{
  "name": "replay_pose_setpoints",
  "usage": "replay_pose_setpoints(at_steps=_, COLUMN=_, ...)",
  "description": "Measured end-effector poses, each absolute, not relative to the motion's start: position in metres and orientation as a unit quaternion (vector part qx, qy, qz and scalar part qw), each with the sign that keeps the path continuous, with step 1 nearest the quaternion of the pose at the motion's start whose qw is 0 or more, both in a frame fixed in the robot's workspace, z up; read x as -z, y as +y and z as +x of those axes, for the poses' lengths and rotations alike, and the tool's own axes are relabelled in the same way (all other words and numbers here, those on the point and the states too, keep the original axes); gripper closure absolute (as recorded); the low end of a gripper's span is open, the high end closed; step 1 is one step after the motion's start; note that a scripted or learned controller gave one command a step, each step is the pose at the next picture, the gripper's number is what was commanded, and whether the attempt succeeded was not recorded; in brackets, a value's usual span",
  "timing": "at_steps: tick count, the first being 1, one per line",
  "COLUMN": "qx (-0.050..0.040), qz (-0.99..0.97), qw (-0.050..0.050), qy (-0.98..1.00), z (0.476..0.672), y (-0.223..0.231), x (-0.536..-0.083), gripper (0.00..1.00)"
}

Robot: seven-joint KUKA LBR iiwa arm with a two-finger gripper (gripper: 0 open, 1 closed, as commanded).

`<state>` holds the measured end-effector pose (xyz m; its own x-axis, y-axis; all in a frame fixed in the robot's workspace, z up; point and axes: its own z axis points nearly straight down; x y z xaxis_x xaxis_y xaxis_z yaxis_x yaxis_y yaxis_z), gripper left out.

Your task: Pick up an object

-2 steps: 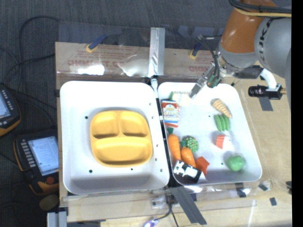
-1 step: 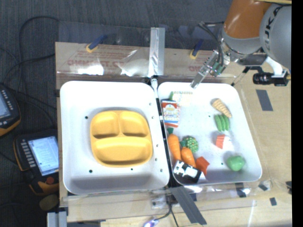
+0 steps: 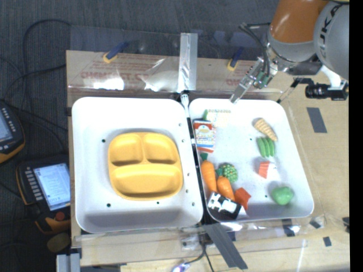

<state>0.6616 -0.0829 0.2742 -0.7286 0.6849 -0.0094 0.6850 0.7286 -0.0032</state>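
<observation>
My gripper [image 3: 241,90] hangs over the back rim of the right bin [image 3: 295,152], pointing down and to the left, and nothing shows in it. Below it in the bin lie several toy foods: a red and white carton [image 3: 204,135], two carrots [image 3: 209,174] side by side, a green and red berry [image 3: 228,170], a tan bread piece [image 3: 265,128], a green pod [image 3: 265,147], a red and white slice [image 3: 265,169], a green ball [image 3: 282,195], and a black and white item [image 3: 223,206] at the front left corner.
A yellow divided plate [image 3: 145,164] lies in the left bin [image 3: 91,123]. A metal divider [image 3: 188,61] and clear plastic sheeting stand behind the bins. A tablet [image 3: 51,185] and cables lie to the left of the bench.
</observation>
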Motion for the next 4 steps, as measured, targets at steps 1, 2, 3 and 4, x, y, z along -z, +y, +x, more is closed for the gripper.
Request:
replay_pose_setpoints(at_steps=1, qx=0.0048, qz=0.368, qw=0.006, qy=0.93, z=0.662, y=-0.083, x=-0.284, gripper=1.0)
replay_pose_setpoints(at_steps=2, qx=0.0015, qz=0.361, qw=0.001, qy=0.932, z=0.622, y=-0.104, x=-0.252, gripper=1.0)
replay_pose_setpoints(at_steps=3, qx=0.0019, qz=0.361, qw=0.002, qy=0.933, z=0.623, y=-0.104, x=-0.261, gripper=1.0)
replay_pose_setpoints(at_steps=4, qx=0.0014, qz=0.35, qw=0.002, qy=0.937, z=0.647, y=-0.116, x=-0.281, gripper=1.0)
